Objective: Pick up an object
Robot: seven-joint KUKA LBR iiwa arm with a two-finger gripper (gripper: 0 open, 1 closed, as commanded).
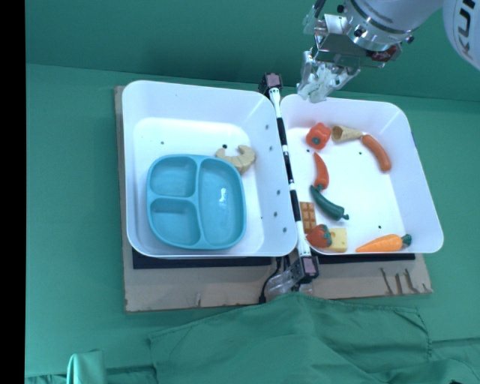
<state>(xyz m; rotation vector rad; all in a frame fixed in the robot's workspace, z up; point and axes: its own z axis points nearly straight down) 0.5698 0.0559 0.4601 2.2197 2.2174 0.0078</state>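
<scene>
Gripper hovers at upper centre-right over the right white plastic bin's far rim; finger state: cannot tell. Nearest target, a small red plastic pepper, lies just below. Advise descending vertically, centred.

This looks like a robotics lab set up for testing, not a home or kitchen. An industrial arm hangs over a bench draped in plain green cloth. Two white bins sit side by side on a cardboard sheet, joined by a clamped strip. What lies in them is toy food and a blue plastic tray, props rather than real kitchenware.
</scene>
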